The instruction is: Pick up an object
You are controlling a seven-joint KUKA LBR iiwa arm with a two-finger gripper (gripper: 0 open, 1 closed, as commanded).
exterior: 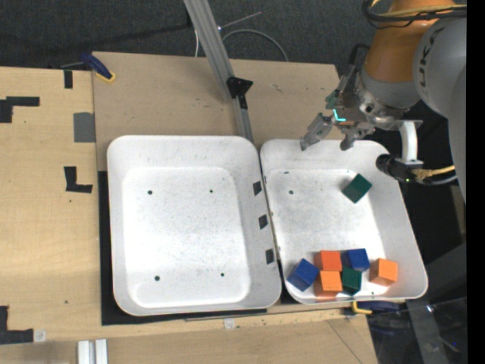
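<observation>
With its fingers spread and grasping nothing, the hand (330, 135) is hovering over the right bin's (402, 226) far edge, and should be descending squarely over the lone green block (356, 187) nearby.

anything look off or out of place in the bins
Nothing spilled or damaged. One dark green block lies tilted and alone mid-way up the right bin, apart from the cluster of blue, orange and green blocks at its near edge. The gripper hangs open above the bin's far rim.
</observation>
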